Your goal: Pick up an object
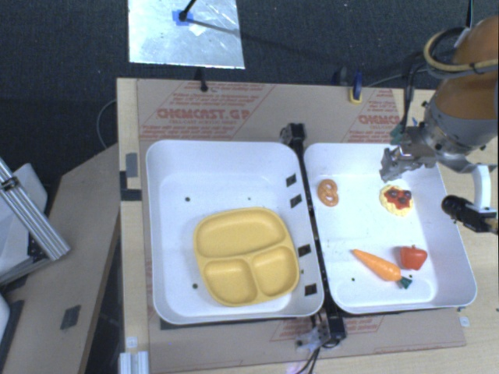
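In the right bin lie a small pretzel, a yellow round toy with red and black topping, an orange carrot and a red pepper. My gripper hangs over the bin's far right part, just above and behind the yellow round toy. Nothing shows between its fingers. The carrot and pepper lie near the bin's front, well away from the gripper.
The left bin holds a yellow three-compartment plate. A raised divider with black clips separates the two bins. A shiny metal sheet lies beyond the bench at the back.
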`<state>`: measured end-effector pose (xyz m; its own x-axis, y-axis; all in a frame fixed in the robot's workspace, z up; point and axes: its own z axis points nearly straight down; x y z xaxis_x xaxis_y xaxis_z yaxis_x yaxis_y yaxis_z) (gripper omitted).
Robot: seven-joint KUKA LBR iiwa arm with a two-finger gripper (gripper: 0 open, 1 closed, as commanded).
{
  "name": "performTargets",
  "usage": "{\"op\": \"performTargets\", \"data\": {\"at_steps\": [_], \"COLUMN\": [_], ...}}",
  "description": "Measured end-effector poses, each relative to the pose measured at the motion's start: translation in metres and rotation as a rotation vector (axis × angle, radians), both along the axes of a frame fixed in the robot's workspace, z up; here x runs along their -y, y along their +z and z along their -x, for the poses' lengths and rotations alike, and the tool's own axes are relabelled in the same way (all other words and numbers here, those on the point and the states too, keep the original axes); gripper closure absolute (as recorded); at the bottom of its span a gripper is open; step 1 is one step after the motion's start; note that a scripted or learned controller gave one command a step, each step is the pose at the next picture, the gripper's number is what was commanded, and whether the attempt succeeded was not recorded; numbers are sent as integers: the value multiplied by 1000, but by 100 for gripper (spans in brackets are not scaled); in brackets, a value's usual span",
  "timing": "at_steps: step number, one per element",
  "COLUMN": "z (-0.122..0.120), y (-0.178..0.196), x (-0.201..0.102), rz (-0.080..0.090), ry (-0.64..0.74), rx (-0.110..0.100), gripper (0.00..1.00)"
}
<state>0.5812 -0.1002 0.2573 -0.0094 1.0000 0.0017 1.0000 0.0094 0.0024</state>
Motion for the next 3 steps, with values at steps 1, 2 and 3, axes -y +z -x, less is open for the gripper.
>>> {"op": "performTargets", "data": {"at_steps": [1, 2, 3], "z": [18, 38, 49], "y": [-12, -28, -28], "x": [-60, -109, -171], "rz": [-1, -1, -2], "ry": [1, 0, 3], "rx": [-3, -4, -3], "gripper": [100, 100, 100]}}
